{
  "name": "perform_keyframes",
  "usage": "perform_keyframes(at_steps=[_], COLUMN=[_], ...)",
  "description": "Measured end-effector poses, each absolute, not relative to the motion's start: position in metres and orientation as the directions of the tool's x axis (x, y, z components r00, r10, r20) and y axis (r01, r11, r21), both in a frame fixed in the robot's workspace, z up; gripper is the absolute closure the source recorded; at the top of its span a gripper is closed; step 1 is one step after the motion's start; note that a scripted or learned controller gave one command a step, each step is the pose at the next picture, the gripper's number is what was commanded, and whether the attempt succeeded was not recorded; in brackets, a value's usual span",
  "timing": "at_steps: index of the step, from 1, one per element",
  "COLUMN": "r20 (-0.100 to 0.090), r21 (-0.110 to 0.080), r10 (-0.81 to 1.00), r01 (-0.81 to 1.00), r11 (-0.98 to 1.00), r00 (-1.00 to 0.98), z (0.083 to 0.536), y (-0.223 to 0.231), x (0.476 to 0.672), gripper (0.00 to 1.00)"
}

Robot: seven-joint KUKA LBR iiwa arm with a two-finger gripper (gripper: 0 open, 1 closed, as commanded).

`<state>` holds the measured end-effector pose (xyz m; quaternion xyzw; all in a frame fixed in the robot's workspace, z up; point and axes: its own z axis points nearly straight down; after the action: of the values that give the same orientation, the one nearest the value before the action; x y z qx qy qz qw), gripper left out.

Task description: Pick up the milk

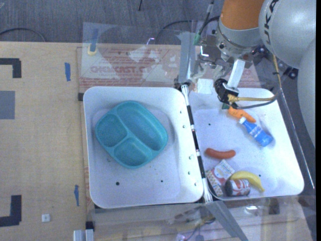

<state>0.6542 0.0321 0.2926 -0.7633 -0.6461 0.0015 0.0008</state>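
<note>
A small red-and-white carton (219,174), apparently the milk, lies at the front left of the right bin (281,134), squeezed between the bin's left wall, a can and a banana. My gripper (204,80) hangs over the far left corner of that bin, well behind the carton and apart from it. The wrist and its fittings hide the gripper's tips.
In the right bin lie an orange carrot (241,114), a blue bottle (258,133), a red sausage (220,153), a yellow banana (249,178) and a dark can (236,187). The left bin (150,185) holds a blue divided plate (131,133).
</note>
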Motion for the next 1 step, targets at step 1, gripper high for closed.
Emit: perform_keyframes(at_steps=[1], r20=[0.000], r21=[-0.002], r10=[0.998], r01=[0.998], r11=[-0.070], r00=[0.070], z=[0.2186], y=[-0.0210], x=[0.6662], gripper=[1.00])
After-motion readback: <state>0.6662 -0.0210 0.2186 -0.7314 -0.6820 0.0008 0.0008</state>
